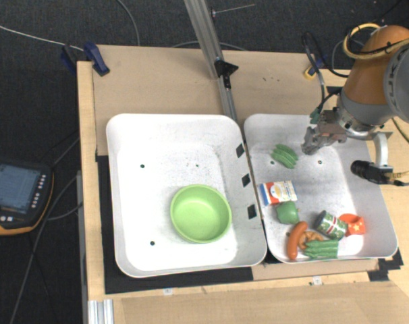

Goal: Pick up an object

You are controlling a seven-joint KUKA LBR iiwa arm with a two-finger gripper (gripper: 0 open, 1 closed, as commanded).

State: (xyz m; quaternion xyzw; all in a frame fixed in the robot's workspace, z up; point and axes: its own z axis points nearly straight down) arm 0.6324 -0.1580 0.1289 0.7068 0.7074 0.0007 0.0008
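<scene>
My gripper [314, 142] hangs over the upper part of the right bin [349, 181], just right of a ribbed green object [284, 156] lying on the bin floor. Nothing shows between its fingers. Lower in the same bin lie a small red-and-white carton [278, 192], a round green piece [287, 212], a sausage [295, 239], a green can [331, 225], a red piece [353, 224] and a green bean pod [322, 250].
The left bin [144, 174] holds a light green bowl [200, 212]. A metal pole [208, 39] slants down to the divider between the bins. A handheld pendant [15, 194] lies off the bench at the left.
</scene>
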